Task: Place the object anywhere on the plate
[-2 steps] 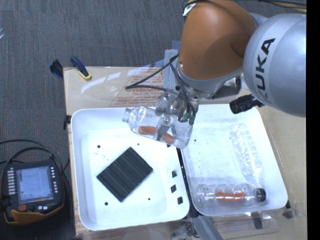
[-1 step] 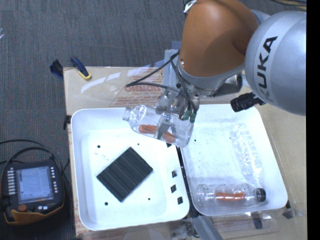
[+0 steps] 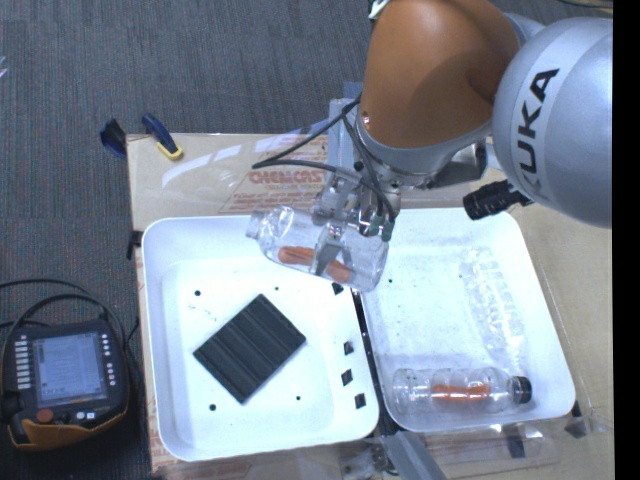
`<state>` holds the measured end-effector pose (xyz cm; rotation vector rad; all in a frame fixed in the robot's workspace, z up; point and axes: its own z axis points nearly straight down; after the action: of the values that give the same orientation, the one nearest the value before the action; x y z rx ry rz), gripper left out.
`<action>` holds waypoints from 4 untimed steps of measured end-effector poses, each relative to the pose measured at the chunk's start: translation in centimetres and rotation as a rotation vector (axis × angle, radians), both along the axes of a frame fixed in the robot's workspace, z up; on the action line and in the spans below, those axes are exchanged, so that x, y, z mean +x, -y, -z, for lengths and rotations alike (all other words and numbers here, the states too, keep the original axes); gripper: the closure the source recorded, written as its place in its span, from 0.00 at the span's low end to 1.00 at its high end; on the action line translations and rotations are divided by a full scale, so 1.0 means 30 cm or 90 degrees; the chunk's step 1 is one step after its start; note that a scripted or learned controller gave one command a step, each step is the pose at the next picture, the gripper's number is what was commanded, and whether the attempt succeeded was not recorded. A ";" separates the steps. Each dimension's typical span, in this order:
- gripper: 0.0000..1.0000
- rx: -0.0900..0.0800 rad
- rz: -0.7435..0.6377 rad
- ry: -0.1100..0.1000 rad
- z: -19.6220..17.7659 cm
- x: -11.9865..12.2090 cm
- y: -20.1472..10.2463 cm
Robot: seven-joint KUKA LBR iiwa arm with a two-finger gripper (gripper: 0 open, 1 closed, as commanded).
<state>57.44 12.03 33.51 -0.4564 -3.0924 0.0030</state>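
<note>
— While the pincer (image 3: 350,230) clamps the clear bottle (image 3: 318,247) at frame centre, why hold it aloft?
— To clear the bin rim (image 3: 357,313) — the dark plate (image 3: 250,347) lies lower left.

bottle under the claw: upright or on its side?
On its side, tilted. The clear bottle hangs lengthwise under the claw, above the divide between the two bins, over the left bin.

A clear plastic bottle (image 3: 318,248) with an orange label is hanging tilted over the left bin's back edge. The black ridged plate (image 3: 249,347) is lying flat in the left bin.
</note>
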 end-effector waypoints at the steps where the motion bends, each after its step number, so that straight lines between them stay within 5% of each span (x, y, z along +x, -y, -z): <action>1: 1.00 0.000 0.000 -0.002 -0.021 0.004 -0.001; 2: 1.00 0.000 0.000 -0.004 -0.044 0.009 -0.003; 3: 1.00 0.001 -0.110 0.007 0.027 -0.304 -0.115; 4: 1.00 0.004 -0.348 0.007 0.081 -0.146 -0.211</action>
<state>53.04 18.37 31.07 0.3975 -3.1112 -0.0015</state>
